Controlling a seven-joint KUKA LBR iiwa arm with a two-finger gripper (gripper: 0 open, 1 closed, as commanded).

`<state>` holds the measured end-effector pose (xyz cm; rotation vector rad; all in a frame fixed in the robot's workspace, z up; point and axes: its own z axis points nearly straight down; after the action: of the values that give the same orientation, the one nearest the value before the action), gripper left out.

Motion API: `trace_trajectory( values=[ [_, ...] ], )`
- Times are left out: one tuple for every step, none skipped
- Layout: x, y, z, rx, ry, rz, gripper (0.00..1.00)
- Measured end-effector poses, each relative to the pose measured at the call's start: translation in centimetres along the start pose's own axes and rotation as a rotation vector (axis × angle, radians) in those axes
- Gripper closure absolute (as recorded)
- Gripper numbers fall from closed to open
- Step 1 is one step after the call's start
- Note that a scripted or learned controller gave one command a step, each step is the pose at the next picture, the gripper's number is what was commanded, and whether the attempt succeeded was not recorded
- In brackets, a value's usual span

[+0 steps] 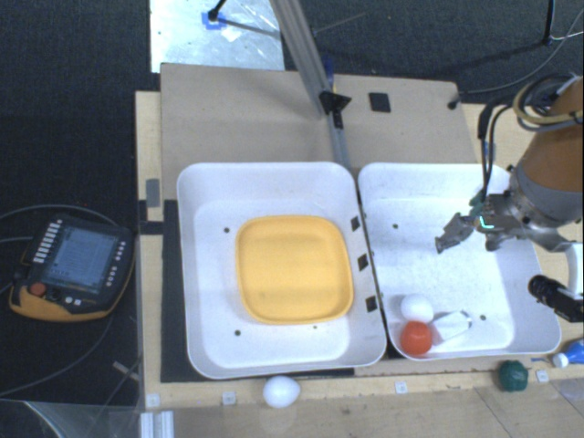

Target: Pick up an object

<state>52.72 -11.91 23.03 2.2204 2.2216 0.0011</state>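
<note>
Here the gripper [453, 237] hangs over the right bin [429, 190], holding nothing; whether its fingers are apart is hard to tell. The arm [547, 167] reaches in from the right. A white ball [416, 307] and red ball [417, 338] sit touching in the bin's near corner.

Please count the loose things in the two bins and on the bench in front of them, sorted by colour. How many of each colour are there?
Yellow: 1, the square plate in the left bin
White: 2, the ball in the right bin and the egg on the bench
Red: 1, the ball
Dark green: 1, the ball
Total: 5
</note>
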Motion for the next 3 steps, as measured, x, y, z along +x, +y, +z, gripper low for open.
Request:
trace_trajectory(
  values=[
    [0.0,0.0,0.0,0.0,0.0,0.0,0.0],
    [-0.4,-0.4,4.3,0.004,0.0,0.001,0.0],
    [-0.2,-0.4,10.5,0.005,0.001,0.001,0.0]
  ],
)
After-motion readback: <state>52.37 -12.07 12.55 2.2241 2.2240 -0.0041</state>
